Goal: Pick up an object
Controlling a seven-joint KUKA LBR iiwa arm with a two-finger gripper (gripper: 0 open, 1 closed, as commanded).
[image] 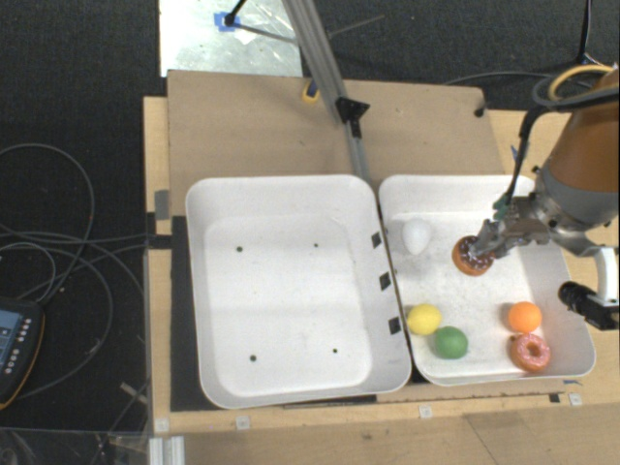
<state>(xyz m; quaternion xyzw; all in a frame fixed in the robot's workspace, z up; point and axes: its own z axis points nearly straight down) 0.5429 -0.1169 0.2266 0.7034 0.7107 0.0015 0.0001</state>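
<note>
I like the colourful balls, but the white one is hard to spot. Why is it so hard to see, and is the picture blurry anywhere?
In the camera view, the white ball nearly blends into the bright right bin, with only faint shading at its edge. The orange ball, yellow ball and green ball stand out. The gripper looks slightly soft, so its fingers are hard to make out.

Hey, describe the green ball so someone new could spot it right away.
Look in the right bin, along its near edge. The green ball sits there touching a yellow ball on its left. It is the one green thing among the objects.
</note>
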